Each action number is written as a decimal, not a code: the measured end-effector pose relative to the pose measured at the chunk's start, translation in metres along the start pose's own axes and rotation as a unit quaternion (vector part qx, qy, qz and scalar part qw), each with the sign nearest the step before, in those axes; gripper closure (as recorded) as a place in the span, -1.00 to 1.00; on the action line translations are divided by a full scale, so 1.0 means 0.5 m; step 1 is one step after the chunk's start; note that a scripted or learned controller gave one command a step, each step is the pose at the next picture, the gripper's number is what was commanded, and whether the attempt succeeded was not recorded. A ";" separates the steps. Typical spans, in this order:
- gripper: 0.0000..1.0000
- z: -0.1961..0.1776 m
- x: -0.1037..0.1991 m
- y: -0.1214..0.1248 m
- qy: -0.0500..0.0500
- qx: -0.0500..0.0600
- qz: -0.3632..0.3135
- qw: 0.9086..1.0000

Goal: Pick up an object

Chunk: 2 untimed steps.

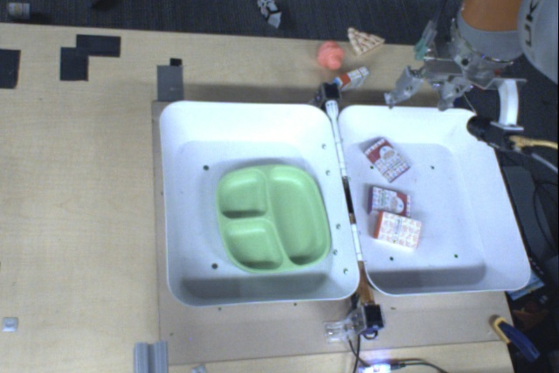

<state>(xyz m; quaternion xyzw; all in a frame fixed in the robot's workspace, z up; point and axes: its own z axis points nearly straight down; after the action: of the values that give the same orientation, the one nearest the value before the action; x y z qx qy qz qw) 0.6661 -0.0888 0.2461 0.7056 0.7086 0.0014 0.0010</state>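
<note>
**Q:** From the overhead camera, where are you?

**A:** My gripper [430,88] hangs over the far rim of the right bin [489,188], fingers spread, pinching nothing.

**Q:** And the things to pick?

**A:** Three small red-and-white cartons [391,203] lie loose in that bin, near its middle, likely scattered for easy grasping. The left bin [188,188] holds a green divided tray [272,218].

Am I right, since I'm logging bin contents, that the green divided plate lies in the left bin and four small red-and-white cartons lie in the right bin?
Not quite. The camera view shows three small cartons in the right bin, not four. The green divided plate does lie in the left bin.
</note>
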 end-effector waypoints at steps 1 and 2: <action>-1.00 0.275 -0.058 -0.091 0.000 0.002 0.001 1.000; -1.00 0.318 -0.011 -0.248 0.000 -0.002 0.001 1.000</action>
<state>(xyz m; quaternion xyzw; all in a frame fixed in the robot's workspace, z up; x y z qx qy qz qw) 0.5429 -0.0950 0.0869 0.7065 0.7077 0.0023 0.0026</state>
